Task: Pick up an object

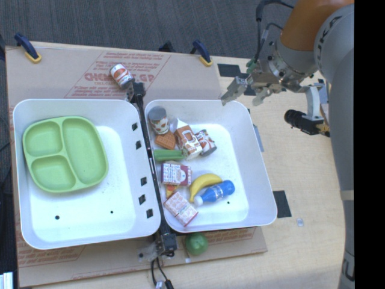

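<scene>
My gripper (246, 95) hangs above the far right corner of the right bin (255, 161), open, with nothing between its fingers. Below and left of it the bin holds a small can (159, 120), a red and white carton (191, 141), a brown cracker (165, 141), a green stick (167, 155), a pink carton (176, 174), a yellow banana (205, 183), a blue bottle (215, 192) and another pink carton (180, 208).
The left bin (78, 215) holds a green divided plate (64, 153). A red and white can (121, 74) lies on the cardboard behind the bins. A green ball (195, 244) rests at the front edge. Blue clamps (27, 47) grip the board's far edge.
</scene>
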{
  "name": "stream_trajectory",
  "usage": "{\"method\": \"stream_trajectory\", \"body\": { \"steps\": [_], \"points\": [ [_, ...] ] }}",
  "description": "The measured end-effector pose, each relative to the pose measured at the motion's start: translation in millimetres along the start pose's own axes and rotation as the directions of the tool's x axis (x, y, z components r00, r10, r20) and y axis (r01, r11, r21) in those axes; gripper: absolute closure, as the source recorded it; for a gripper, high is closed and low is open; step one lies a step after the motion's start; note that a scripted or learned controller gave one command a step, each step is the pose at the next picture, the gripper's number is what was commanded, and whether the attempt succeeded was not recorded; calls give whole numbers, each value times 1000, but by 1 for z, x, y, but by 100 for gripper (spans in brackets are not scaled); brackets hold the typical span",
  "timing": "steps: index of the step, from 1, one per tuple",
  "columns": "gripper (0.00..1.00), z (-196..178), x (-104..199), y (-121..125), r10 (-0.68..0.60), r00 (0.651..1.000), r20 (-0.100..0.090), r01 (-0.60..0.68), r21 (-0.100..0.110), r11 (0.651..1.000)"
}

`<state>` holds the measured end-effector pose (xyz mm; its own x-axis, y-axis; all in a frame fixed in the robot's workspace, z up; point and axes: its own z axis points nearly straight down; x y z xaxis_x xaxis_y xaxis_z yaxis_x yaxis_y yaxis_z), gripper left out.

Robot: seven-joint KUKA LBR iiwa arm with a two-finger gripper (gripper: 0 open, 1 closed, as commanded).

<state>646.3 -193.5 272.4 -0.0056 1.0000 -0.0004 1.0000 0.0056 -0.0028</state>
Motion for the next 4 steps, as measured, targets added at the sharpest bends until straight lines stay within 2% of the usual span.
{"method": "stream_trajectory", "body": {
  "steps": [1,2,3,4],
  "points": [
    [0,65,-7,-15,-1,1000,0,1,2,1000],
    [0,64,-7,-15,-1,1000,0,1,0,1000],
    [0,181,66,-76,-2,1000,-1,2,2,1000],
    [0,182,73,-170,-2,1000,-1,2,1,1000]
  ]
}}
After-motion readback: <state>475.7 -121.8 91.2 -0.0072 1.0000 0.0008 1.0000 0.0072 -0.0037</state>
